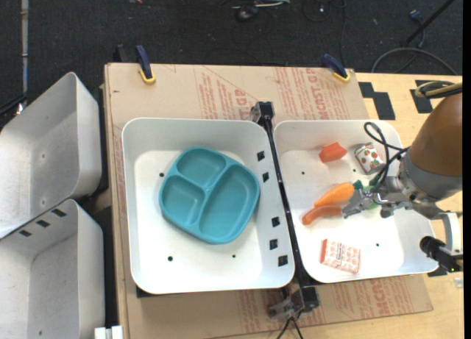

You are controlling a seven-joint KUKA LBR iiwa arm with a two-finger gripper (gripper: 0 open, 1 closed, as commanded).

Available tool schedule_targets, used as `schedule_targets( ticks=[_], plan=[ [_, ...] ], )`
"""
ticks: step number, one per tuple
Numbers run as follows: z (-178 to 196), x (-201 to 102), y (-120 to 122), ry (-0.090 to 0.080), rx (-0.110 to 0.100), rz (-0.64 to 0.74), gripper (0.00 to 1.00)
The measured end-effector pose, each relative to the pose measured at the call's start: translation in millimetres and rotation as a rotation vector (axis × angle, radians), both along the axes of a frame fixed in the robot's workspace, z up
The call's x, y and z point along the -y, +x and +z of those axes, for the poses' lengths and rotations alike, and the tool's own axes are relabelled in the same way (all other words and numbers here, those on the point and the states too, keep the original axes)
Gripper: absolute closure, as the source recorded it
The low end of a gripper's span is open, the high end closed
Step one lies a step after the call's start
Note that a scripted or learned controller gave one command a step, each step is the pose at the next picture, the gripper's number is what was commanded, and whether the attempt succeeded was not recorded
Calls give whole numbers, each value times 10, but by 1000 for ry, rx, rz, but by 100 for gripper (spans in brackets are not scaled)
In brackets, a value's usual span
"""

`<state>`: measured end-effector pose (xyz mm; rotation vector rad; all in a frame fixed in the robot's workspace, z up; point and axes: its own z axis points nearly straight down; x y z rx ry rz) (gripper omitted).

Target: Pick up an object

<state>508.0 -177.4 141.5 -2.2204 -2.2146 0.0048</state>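
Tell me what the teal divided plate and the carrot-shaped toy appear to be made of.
Teal divided plate: likely molded plastic, going by its uniform color, smooth rounded compartments and soft sheen. Carrot-shaped toy, by the hand: probably plastic or rubber, with flat orange color and a smooth surface; the view can't settle which.

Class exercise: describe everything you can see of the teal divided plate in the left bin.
The teal, rounded-square plastic-looking divided plate lies flat and right way up on the floor of the left shallow white bin, roughly in its middle and turned at a slant to the bin's walls. Raised ridges split it into three compartments: one large on its right side, two smaller toward the left. All three look bare. Its surface is smooth and matte. Only the bin floor touches it.
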Motion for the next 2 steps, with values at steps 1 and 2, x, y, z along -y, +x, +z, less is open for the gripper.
schedule_targets(
  ticks=[1, 2],
  plan=[
    [-521, -8, -6, -1, 3, 1, 0],
    [-395, -3, 4, -2, 7, -2, 100]
  ],
)
